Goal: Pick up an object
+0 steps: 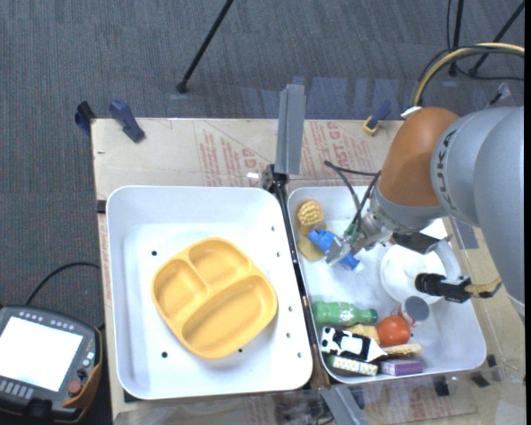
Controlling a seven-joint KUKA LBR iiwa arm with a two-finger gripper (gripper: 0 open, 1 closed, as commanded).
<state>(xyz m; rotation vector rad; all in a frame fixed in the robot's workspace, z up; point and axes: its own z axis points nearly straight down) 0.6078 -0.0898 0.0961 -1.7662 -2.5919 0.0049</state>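
Note:
My gripper (pixel 345 250) is down in the right bin (pixel 460 343), near its left side. It sits right beside a small blue object (pixel 321 239), which lies just to its left; whether they touch is unclear. A yellow corn-like piece (pixel 310 212) lies behind the blue object. To the gripper's right is a white round bowl (pixel 405 273). A green bottle (pixel 343 312) lies on its side in front of the gripper.
The left bin (pixel 133 228) holds a yellow divided plate (pixel 214 295). Toward the front of the right bin are a red ball (pixel 393 330), a small grey cup (pixel 415 308), a black-and-white item (pixel 348 343) and a purple piece (pixel 400 367). A teach pendant (pixel 35 357) rests at bottom left.

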